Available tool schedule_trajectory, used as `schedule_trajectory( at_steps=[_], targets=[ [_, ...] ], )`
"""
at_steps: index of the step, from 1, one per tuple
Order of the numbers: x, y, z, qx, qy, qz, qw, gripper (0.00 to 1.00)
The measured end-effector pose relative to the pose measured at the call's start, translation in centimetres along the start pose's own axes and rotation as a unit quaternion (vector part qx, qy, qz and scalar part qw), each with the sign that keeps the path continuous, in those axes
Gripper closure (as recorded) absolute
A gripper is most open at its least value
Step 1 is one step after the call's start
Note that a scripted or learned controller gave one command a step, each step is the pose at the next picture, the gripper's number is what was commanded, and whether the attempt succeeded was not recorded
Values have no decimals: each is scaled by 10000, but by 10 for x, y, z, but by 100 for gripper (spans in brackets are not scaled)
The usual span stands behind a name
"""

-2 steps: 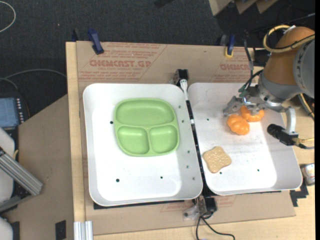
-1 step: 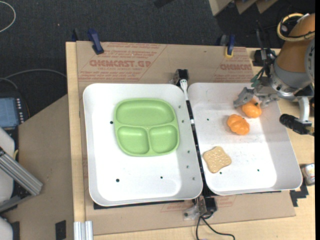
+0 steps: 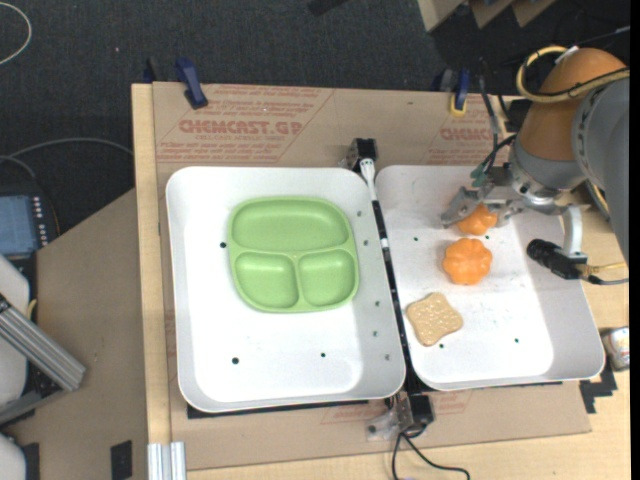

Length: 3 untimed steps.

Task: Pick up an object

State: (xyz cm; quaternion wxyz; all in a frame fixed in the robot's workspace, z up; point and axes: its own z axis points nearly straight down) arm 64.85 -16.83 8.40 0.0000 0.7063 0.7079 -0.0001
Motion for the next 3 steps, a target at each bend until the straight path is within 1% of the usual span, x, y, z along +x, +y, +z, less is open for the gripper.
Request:
schedule_trajectory(
  at_steps=[1,2,3],
  targets=[
    [-1,1,-13,-17,-7,2,10000,100],
    [58,12,-6,44,-57,10,10000,100],
    [157,9,-109,-65,19,-42,10000,100]
  ],
)
